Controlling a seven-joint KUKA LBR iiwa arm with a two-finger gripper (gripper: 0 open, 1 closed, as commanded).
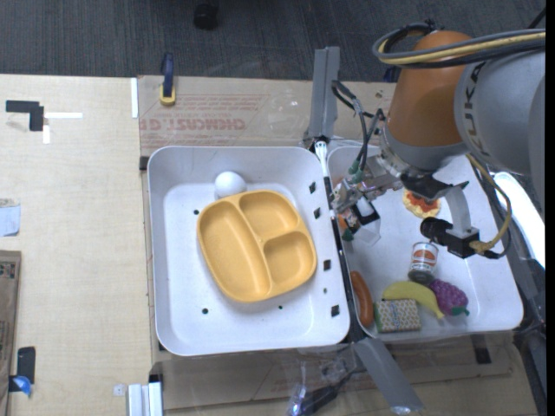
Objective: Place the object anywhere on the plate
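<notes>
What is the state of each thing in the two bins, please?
plate: upright, nothing on it, left bin.
white ball: resting against the plate's far rim.
can: standing upright, right bin.
banana: lying flat.
grapes: lying beside the banana.
hot dog: lying along the left wall.
gripper: low over the right bin.

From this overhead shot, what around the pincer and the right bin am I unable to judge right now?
- Pincer: too small and cluttered with cables in the camera view to tell whether it holds anything.
- Pizza slice: partly covered by the arm's wrist.
- Hot dog: partly hidden at the right bin's left wall.
- White ball: its lower edge sits behind the yellow plate's rim.
</notes>
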